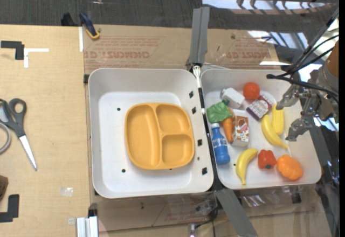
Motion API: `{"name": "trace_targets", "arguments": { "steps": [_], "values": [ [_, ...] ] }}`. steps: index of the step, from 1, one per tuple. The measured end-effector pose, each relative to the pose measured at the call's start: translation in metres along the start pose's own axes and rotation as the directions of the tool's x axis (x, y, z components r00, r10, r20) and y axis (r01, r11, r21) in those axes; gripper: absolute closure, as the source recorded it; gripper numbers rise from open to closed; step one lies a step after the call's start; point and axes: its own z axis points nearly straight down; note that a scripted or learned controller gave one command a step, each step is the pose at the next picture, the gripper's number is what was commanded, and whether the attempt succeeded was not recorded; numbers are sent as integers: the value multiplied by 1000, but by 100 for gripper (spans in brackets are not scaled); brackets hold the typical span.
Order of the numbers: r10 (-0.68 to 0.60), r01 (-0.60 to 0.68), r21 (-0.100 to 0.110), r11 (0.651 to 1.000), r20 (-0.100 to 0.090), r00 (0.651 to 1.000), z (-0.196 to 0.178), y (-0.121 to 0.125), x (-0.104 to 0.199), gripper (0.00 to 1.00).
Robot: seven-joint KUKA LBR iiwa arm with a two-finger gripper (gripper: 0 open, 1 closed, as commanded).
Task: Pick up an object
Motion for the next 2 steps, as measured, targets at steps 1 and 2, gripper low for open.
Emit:
{"name": "trace_targets", "arguments": {
  "steps": [1,2],
  "values": [
    [299,-299,0,954,0,954,123,36,24,0],
    [294,-294,0,956,4,956,113,37,22,100]
  ]
}}
